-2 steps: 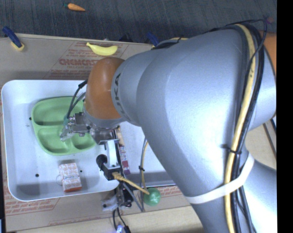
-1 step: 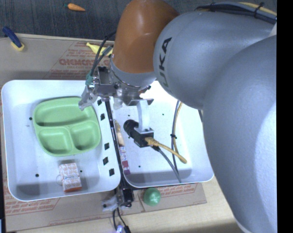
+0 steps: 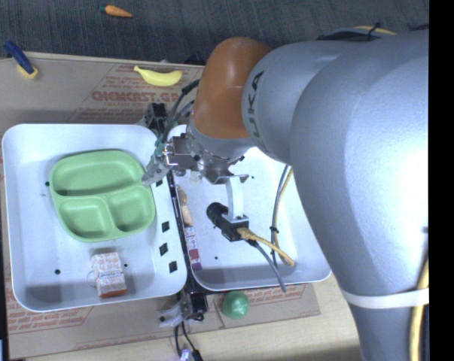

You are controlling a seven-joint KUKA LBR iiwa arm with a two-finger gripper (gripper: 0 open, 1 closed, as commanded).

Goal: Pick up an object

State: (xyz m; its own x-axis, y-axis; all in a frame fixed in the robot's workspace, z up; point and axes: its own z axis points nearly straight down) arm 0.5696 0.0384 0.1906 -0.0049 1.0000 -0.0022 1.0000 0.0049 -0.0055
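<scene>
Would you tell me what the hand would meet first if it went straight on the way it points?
Probably the adjoining rims of the two bins: the hand hangs pointing down over that seam. Depth is unclear, so it might land just inside the right bin instead.

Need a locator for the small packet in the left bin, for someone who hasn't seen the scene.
Start at the left white bin. Below the green three-compartment tray in the picture, near the bin's bottom edge, lies the small packet. It is the one boxy white item with orange-red print; the tray is far larger and plain green.
</scene>
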